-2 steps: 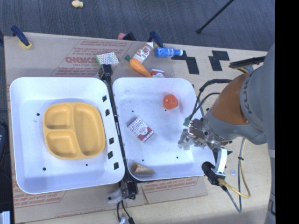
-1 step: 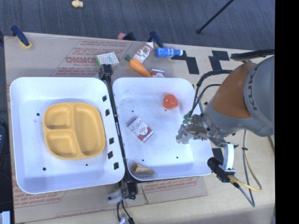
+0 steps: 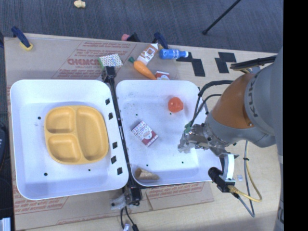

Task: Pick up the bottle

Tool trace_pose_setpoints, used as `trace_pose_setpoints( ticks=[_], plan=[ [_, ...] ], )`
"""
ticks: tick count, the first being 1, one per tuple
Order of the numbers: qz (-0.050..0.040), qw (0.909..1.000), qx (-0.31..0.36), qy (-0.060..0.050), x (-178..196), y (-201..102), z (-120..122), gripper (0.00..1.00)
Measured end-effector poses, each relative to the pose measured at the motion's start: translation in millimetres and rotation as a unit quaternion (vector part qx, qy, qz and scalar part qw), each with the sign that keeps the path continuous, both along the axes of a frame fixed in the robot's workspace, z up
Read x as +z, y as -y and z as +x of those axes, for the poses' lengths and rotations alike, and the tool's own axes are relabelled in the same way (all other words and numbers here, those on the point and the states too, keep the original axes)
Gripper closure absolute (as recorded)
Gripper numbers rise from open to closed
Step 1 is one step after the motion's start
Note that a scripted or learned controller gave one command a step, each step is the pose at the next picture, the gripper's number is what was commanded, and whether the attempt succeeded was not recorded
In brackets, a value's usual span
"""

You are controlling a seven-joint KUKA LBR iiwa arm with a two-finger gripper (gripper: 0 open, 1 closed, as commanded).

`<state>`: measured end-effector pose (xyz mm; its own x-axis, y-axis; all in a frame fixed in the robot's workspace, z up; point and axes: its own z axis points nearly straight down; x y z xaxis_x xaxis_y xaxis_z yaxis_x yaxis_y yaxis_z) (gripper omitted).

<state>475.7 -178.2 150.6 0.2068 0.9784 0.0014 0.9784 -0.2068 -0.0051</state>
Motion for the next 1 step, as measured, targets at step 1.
trace_pose_setpoints(
  ticks=[1],
  plan=[
    [-0.0006,0.9945,0.104,0.002,72.7,6.4,1.0,1.00]
  ],
)
